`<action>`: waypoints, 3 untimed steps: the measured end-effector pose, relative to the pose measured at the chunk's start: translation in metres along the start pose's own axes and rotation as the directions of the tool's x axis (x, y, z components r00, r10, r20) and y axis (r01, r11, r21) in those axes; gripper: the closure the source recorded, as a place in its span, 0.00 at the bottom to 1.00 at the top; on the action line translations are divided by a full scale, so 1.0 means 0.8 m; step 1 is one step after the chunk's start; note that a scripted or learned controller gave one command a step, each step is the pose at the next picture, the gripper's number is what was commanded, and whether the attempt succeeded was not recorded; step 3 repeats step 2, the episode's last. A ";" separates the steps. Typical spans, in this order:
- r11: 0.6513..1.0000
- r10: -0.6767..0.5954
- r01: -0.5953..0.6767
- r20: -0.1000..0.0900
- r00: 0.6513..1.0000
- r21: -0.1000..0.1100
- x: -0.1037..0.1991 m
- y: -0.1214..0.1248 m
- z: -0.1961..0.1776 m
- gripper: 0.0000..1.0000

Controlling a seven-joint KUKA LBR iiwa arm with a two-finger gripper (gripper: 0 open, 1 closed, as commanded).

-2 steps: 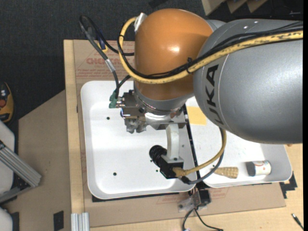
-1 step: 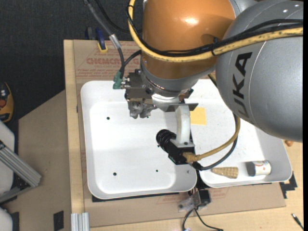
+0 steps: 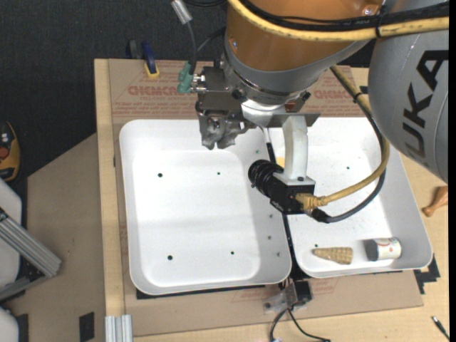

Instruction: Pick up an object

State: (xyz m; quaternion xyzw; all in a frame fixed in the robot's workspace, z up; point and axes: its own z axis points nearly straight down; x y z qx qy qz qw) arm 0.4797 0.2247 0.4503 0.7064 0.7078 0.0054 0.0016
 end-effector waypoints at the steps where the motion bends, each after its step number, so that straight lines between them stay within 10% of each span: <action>1: 1.000 0.003 -0.004 0.012 1.000 0.024 -0.002 -0.005 0.166 1.00; 2: 1.000 0.000 0.000 -0.004 1.000 -0.009 0.000 0.001 -0.073 1.00; 3: 1.000 0.000 0.000 -0.004 1.000 -0.009 0.000 0.001 -0.073 1.00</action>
